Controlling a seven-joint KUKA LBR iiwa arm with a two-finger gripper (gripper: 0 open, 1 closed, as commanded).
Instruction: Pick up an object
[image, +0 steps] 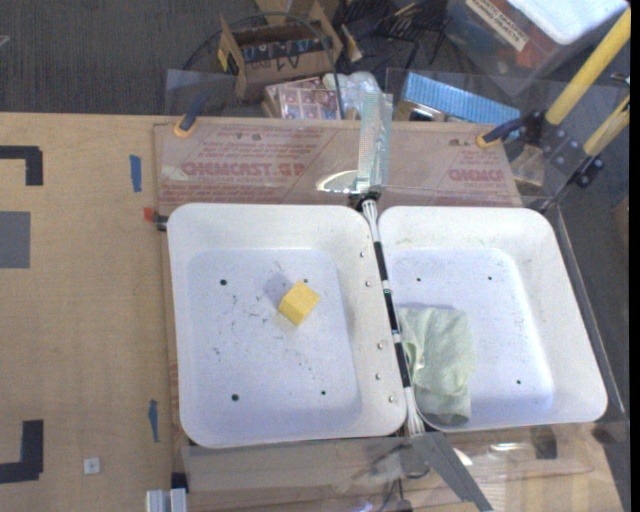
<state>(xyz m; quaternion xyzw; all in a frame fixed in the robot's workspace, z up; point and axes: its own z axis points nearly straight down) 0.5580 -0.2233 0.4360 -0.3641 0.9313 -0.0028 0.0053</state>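
Note:
A small yellow block (298, 302) lies near the middle of the left white bin (200, 235). A crumpled pale green cloth (440, 360) rests in the right white bin (520, 235), against its left wall and reaching toward the front rim.
The two bins meet at a divider (385, 300) running front to back. A clear plastic sheet and clamps (186, 125) line the back of the bench. Yellow poles (595, 55) and clutter stand beyond the back right corner.

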